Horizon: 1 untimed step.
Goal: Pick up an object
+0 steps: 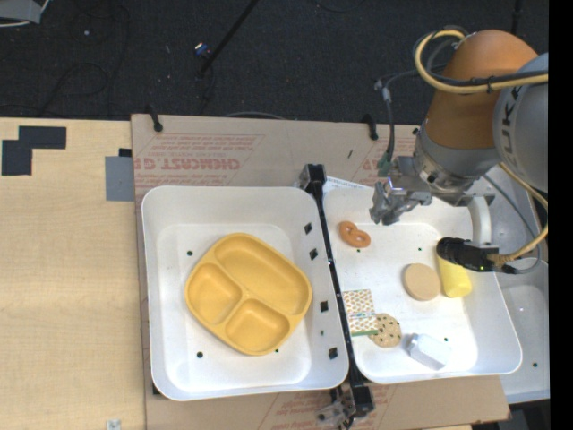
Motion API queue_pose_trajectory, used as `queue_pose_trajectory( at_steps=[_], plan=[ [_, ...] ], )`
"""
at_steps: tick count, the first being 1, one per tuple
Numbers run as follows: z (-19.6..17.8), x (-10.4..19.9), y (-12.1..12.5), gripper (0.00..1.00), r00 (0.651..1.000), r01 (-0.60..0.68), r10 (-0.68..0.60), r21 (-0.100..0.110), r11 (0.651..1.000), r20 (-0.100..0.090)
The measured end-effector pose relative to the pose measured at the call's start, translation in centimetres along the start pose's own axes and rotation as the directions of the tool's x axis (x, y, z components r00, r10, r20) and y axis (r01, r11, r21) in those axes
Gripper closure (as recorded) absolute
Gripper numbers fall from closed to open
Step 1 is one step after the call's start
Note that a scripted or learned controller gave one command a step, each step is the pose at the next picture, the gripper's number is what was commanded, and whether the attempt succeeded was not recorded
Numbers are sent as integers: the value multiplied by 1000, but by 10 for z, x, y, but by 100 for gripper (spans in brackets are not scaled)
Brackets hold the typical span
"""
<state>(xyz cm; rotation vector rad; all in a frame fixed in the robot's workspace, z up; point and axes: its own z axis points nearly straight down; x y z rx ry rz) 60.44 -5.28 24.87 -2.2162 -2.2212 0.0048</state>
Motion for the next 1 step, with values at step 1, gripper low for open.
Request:
queue_pose_trajectory(
  at_steps=[1],
  plan=[
    [-1, 45, -19, 100, 1000, 2, -2, 0, 1000, -1]
  ],
)
